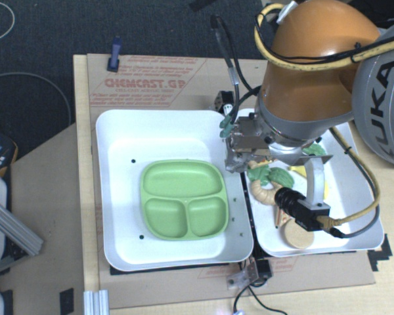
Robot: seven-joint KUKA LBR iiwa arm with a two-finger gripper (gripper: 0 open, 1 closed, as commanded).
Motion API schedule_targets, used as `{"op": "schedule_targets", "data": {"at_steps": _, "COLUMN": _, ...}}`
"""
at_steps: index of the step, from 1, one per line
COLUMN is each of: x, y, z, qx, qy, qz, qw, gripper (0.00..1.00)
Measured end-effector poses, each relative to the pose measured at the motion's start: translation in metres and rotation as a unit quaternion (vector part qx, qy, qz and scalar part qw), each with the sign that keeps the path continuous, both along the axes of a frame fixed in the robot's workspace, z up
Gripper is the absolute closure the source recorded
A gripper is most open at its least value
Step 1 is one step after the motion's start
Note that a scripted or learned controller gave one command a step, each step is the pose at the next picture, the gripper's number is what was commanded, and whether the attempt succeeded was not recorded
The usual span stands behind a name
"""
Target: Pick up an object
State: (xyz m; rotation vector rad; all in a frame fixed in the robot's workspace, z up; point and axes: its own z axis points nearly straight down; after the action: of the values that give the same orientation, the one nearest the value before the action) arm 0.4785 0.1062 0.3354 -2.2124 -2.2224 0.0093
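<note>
In the camera view, the gripper (266,155) is hidden under the orange wrist above the right bin (354,241); its opening cannot be told. Crowded toys (276,182) lie beneath, so a glancing, empty grasp is risked.

A divided plate (182,199) lies in the left bin (111,176); several small objects (270,179) lie in the right bin (358,231).

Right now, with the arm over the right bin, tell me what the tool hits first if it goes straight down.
Probably the green leafy item in the right bin, with the tan ring-shaped piece beside it. The arm's wrist hides the tool, so depth and exact line are uncertain.
</note>
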Motion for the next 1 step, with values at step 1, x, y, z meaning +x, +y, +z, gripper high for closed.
{"op": "schedule_targets", "data": {"at_steps": 1, "x": 0.0012, "y": -0.1029, "z": 0.2097, "qx": 0.0, "qy": -0.016, "qz": -0.006, "qw": 0.9999, "gripper": 1.0}}
